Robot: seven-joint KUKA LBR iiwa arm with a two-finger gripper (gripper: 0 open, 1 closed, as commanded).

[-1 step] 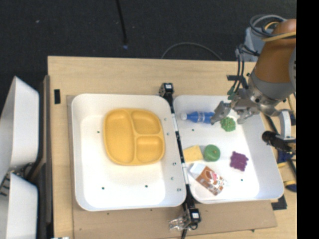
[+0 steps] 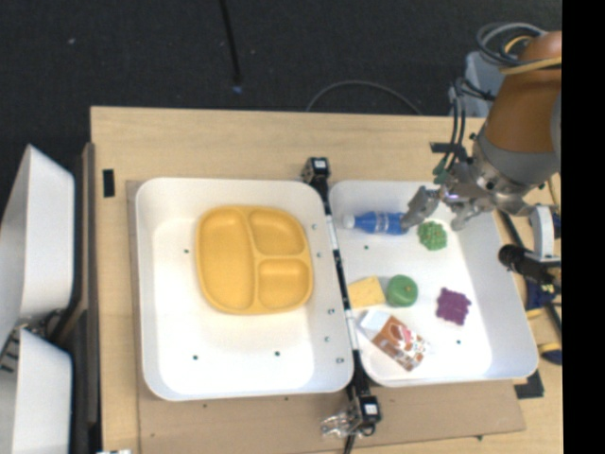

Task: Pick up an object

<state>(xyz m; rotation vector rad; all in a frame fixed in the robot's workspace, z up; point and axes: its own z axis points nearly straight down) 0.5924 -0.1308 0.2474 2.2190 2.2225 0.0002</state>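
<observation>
Gripper (image 2: pixel 440 212): hovering over the right bin (image 2: pixel 492 348), jaws spread apart, grasping nothing.
Green broccoli toy (image 2: pixel 434 235): lying just beneath the jaws.

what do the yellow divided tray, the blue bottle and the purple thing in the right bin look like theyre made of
Yellow divided tray: likely molded plastic, matte, judging by its even color and soft rounded compartment edges.
Blue bottle: probably translucent plastic with a pale cap end; it is too blurred to be sure.
Purple thing: lumpy, dull and without shine, so perhaps soft rubber or foam; the material stays uncertain.
</observation>
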